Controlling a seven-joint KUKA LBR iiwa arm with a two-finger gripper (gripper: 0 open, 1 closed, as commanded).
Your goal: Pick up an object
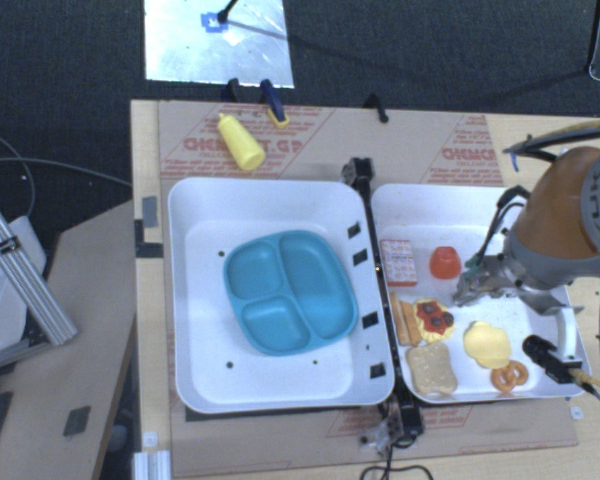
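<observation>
Red rounded piece (444,262) sits in the far half of the right-hand bin (540,200), just beside the gripper (472,286). The gripper hangs low over the bin floor, between that piece and a yellow lemon-like piece (487,344) nearer the front wall. From this slant I cannot tell whether the claw is released or clenched, nor whether it touches either piece. The arm (565,218), grey with its orange band, reaches in over the bin's right wall. A flat packet (397,261) printed in red and white lies by the bin's left wall, level with the red piece and apart from it. In front of the packet lies a pizza-like slice (430,318) with dark red rounds on top, and tan strips along its left side. A pale bread slice (432,366) lies at the front left corner, close to the slice. A small brown pretzel (508,376) rests against the front wall, just beside the yellow piece. The left-hand bin (195,268) stands side by side with the right one and holds a blue plate (290,290) with three compartments, lying flat near the middle and turned at a slant. On the bench (430,143), beyond the left bin's far wall and apart from it, a yellow bottle (240,141) lies on its side.
</observation>
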